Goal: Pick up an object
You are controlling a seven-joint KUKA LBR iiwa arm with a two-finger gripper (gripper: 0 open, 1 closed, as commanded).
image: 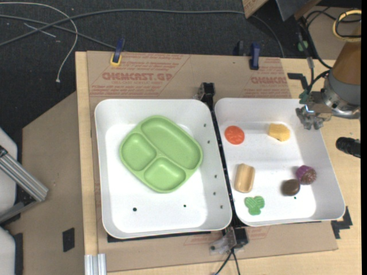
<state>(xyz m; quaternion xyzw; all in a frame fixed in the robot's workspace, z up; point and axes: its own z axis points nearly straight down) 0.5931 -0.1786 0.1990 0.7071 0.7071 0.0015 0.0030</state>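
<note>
The right bin [321, 153] holds several small items. A red-orange round piece [234, 134] and a yellow chunk [279, 132] lie near its far side. A tan loaf-shaped piece [245, 177] rests in the middle. A green leafy piece [254, 204], a brown lump [291, 187] and a purple lump [306, 174] lie toward the near side. My gripper [312, 117] hangs over the bin's far right corner, to the right of the yellow chunk and apart from it. Nothing shows beneath the gripper.
The left bin [114, 211] carries a green three-compartment plate [161, 153]. A black divider [215, 148] runs between the bins. Blue clamps [118, 51] [254, 56] hold the cardboard at the back. The arm's orange band [350, 62] rises at the right.
</note>
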